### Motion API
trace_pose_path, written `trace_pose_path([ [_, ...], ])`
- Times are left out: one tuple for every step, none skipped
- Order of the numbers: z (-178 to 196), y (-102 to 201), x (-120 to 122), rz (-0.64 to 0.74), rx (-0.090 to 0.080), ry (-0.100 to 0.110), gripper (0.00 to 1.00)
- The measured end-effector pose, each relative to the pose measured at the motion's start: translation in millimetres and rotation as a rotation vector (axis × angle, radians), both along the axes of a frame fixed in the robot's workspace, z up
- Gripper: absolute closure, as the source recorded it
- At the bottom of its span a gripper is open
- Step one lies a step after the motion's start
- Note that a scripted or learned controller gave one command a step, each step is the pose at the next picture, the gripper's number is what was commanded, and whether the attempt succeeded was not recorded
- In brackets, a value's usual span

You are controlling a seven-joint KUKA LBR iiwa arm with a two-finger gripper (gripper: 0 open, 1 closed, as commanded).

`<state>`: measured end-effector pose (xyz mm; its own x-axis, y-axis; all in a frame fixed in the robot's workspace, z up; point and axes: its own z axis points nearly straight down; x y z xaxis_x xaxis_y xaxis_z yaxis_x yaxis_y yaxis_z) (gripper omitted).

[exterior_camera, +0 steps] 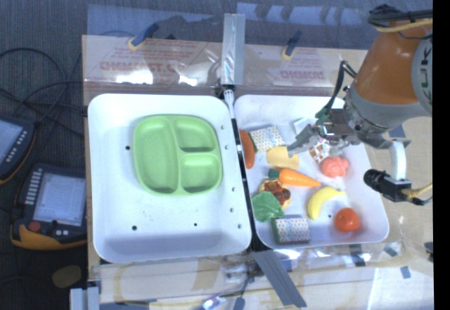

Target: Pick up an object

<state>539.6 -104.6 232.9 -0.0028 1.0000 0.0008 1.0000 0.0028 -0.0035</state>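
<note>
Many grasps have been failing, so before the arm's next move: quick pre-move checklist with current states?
1. Gripper is over the right bin: ok.
2. Nothing visibly between its fingers: ok.
3. Finger opening: cannot tell, blurred.
4. Nearest targets are separable: not ok. The yellow block, patterned box and carrot crowd together under the fingers.
5. Easier picks at the bin's near side: ok. The tomato sits alone; the banana lies just beside it.
6. Green divided tray in the left bin is away from the arm: ok.

Toy foods [299, 178] scattered in right bin [376, 228], carrot [298, 177] lying centre
</note>
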Motion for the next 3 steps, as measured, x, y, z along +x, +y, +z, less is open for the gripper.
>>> trace_pose_path([
  [-143.2, -12.7, 28.6, 0.080, -0.003, -0.015, 0.00],
  [-143.1, -19.5, -8.4, -0.152, -0.001, -0.018, 0.00],
  [-142.7, -41.0, -50.3, -0.001, -0.005, -0.020, 0.00],
])
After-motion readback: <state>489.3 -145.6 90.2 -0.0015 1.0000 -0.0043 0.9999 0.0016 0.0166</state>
